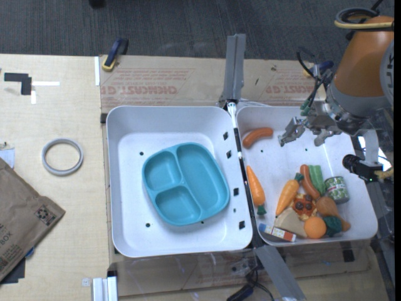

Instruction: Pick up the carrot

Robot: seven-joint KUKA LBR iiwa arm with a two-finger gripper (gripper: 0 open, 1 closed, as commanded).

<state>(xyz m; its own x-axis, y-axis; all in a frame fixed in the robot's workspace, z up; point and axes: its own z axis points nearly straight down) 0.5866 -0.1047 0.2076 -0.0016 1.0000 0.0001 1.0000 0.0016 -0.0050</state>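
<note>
Two orange toy carrots lie in the right bin (363, 227). One carrot (255, 185) rests along the bin's left wall, its green end toward the front. A shorter carrot (287, 197) leans on the pile of toy food in the middle. My gripper (306, 135) hangs over the back part of this bin, up and to the right of both carrots. It is open, with nothing between its fingers, and it touches neither carrot.
A brown sausage (257, 135) lies left of the gripper. The pile holds a green can (336, 189), an orange (315, 227), a cheese wedge (290, 221) and a green vegetable (316, 179). The left bin (125, 168) holds a blue divided plate (185, 182). A tape roll (62, 156) lies on the bench.
</note>
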